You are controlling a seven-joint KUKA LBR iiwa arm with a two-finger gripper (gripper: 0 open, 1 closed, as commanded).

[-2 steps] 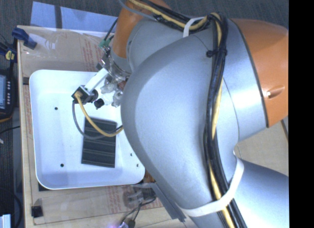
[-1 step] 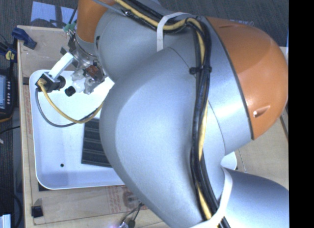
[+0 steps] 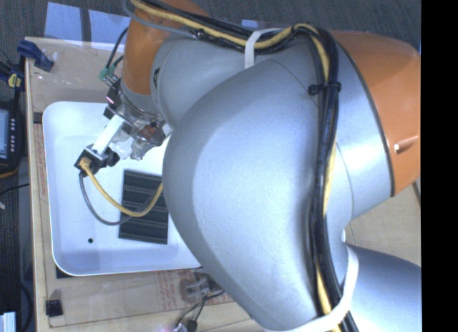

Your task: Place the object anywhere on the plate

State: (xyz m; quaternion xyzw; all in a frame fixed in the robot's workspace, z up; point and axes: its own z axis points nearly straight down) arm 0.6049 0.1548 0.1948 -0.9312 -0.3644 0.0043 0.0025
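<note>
Slab (image 3: pixel 143 205), dark and ribbed, lay flat in the white bin (image 3: pixel 61 180). Its long axis ran up and down the view, ribs along it, and the arm (image 3: pixel 272 166) hid its right edge. The tool (image 3: pixel 138 136) hung near the slab's upper end; how far open it was could not be told.
</note>
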